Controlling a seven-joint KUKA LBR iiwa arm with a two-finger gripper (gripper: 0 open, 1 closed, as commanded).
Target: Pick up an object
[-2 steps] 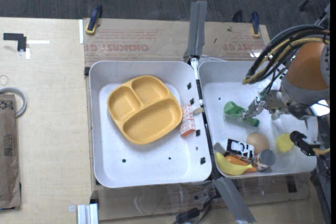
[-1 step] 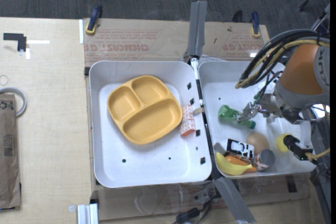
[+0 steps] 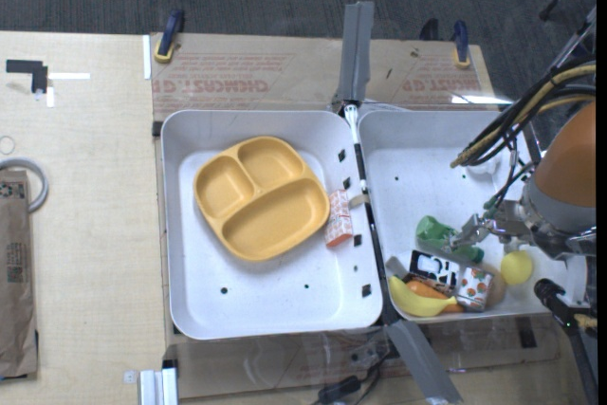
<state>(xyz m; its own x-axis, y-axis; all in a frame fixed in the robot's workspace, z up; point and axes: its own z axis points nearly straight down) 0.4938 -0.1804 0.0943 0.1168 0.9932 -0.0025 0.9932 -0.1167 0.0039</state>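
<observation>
Where the right-hand shallow white bin (image 3: pixel 417 156) narrows toward its near edge, a small heap of objects lies together: a green plastic piece (image 3: pixel 438 231), a black-and-white printed packet (image 3: pixel 433 265), a yellow banana-shaped toy (image 3: pixel 414 299) with an orange piece (image 3: pixel 429 281) on top of it, a small printed carton (image 3: pixel 477 287) and a round yellow ball (image 3: pixel 517 267). The ball sits at the right end of the heap, just beside the carton. The green piece lies at the top of the heap, nearest the metal hand (image 3: pixel 471 235), whose tip touches or overlaps its right end. Whether the fingers are spread or closed cannot be told, and nothing is plainly seen between them. The grey arm with its orange band (image 3: pixel 575 158) comes in over the bin's right side, trailing black and yellow cables (image 3: pixel 512 120).

The left-hand shallow white bin (image 3: pixel 190 280) holds a yellow three-compartment plastic plate (image 3: pixel 261 197), tilted at a diagonal, and a small red-and-white packet (image 3: pixel 340 219) just beside the plate's right edge, close to the divider between the bins.

Both bins rest on a cardboard-covered surface (image 3: pixel 247 71) fixed with blue clamps (image 3: pixel 172 31). Well apart to the left, on pale wood, lie a brown paper bag (image 3: pixel 16 270) and a grey ring (image 3: pixel 32 180).
</observation>
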